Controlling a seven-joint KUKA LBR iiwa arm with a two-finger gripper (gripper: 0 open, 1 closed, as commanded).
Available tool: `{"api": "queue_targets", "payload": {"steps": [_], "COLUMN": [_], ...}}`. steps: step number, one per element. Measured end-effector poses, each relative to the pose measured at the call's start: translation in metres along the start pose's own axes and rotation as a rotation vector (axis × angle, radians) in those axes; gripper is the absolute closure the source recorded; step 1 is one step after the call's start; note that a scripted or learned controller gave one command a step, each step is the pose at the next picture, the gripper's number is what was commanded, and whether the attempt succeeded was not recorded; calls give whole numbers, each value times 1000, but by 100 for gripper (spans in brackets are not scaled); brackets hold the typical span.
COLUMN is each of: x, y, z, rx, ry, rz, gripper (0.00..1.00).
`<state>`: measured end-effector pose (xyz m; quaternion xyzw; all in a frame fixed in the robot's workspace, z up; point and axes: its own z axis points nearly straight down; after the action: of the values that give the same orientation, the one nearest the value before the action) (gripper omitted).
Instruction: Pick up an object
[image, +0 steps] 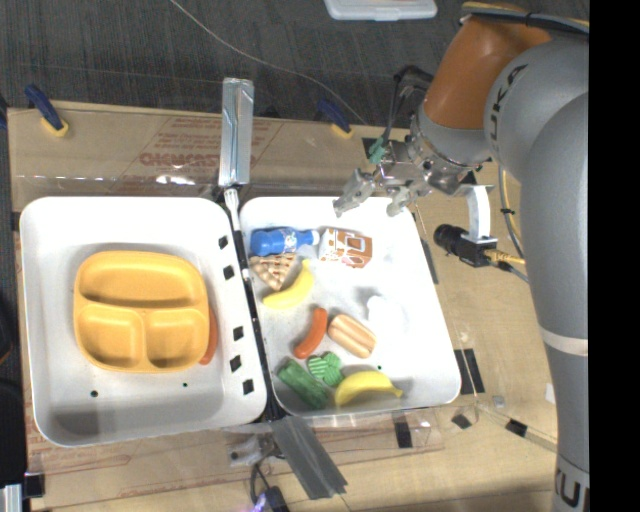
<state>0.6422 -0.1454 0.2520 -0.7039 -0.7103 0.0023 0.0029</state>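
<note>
The grey KUKA arm (540, 180), orange-banded, reaches in from the right over a tabletop (500, 350) bearing two white bins. The left bin (40, 300) holds a yellow compartment tray (140, 308). The right bin (425, 330) holds toy food: two bananas (290, 292) (365, 386), a blue bottle (275, 241), an orange-and-white carton (345, 247) whose printing is too small to read, a hot dog (351, 334), a sausage (310, 332), green vegetables (310, 378). The gripper (378, 200) hovers above the bin's far edge, jaws spread and grasping nothing. Red lettering on the far cardboard (180, 150) is illegible.
</note>
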Motion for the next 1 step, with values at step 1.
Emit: {"api": "queue_targets", "payload": {"steps": [1], "x": [15], "y": [-32], "z": [157], "rx": [6], "ry": [1], "rz": [-30], "gripper": [0]}}
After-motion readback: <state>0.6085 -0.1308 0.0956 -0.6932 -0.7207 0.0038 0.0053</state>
